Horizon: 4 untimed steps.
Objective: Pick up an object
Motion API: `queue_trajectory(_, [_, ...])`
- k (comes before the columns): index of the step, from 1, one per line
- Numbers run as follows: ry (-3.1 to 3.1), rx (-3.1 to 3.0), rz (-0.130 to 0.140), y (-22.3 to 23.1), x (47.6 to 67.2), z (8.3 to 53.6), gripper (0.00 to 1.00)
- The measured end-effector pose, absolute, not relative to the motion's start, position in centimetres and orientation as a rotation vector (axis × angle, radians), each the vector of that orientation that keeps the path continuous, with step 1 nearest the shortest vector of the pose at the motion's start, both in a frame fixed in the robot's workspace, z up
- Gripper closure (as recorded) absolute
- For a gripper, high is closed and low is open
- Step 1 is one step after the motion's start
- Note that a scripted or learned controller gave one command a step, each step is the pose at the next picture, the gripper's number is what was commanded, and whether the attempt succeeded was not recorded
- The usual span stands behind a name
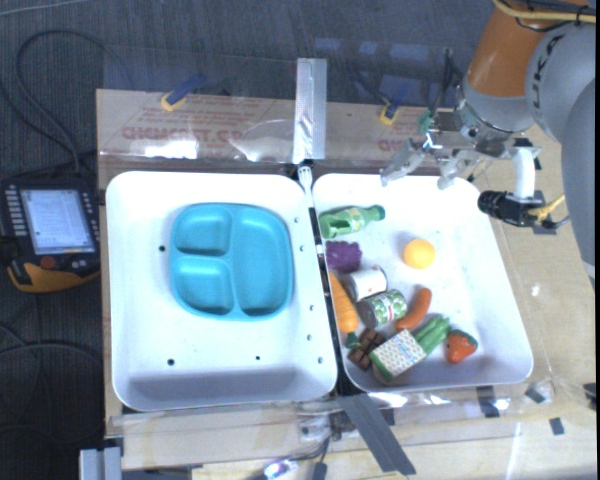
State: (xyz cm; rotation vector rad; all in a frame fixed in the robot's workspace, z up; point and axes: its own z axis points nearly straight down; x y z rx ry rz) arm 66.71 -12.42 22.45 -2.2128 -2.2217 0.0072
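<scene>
Dark carpet surrounds the tabletop (130,108), which carries two white bins side by side. Nothing is picked yet, so I judge the orange ball (419,254) the easiest target: it sits alone on bare floor in the right bin (500,298), apart from the heap. That heap crowds the bin's left and near side, where a green bottle (350,219), purple piece (344,256), carrot (344,306), can (383,308), green pepper (432,331), small box (397,355) and strawberry (461,345) touch or overlap, leaving little room to reach between them. My fingers (427,165) hang spread and empty above the bin's far rim, well apart from the ball, so a descent toward it looks unobstructed. Beyond, the left bin (140,348) holds a blue tray (230,259), and a pendant (45,230) lies on the carpet.
</scene>
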Motion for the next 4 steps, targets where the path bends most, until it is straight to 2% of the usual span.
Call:
queue_trajectory(1, [-2.097, -2.334, 0.008, -15.8, 62.0, 9.6, 0.0])
queue_trajectory(2, [-2.069, -2.383, -0.01, -13.1, 57.8, 9.0, 0.0])
queue_trajectory(3, [-2.068, -2.376, -0.007, -13.0, 57.9, 9.6, 1.0])
queue_trajectory(4, [-2.206, -2.23, 0.007, -9.2, 57.3, 18.7, 1.0])
